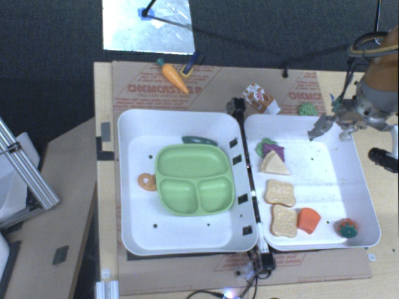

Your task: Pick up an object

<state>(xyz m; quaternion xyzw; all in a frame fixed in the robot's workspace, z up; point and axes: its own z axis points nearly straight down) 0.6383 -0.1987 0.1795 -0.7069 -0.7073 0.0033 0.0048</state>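
The grey two-finger tool (319, 128) hangs over the far edge of the right shallow white bin (349, 185); how far it is open cannot be told, and nothing shows between its fingers. In that bin lie a purple piece (272, 148), a cream wedge (274, 163), two tan toast-shaped slices (280, 192), an orange block (308, 220) and a small orange-and-green ball (346, 228). The left white bin (134, 229) holds a green divided plastic tray (194, 179) and a small orange ring (147, 182). On the cardboard-covered surface (212, 86) beyond lies an orange toy carrot (174, 77).
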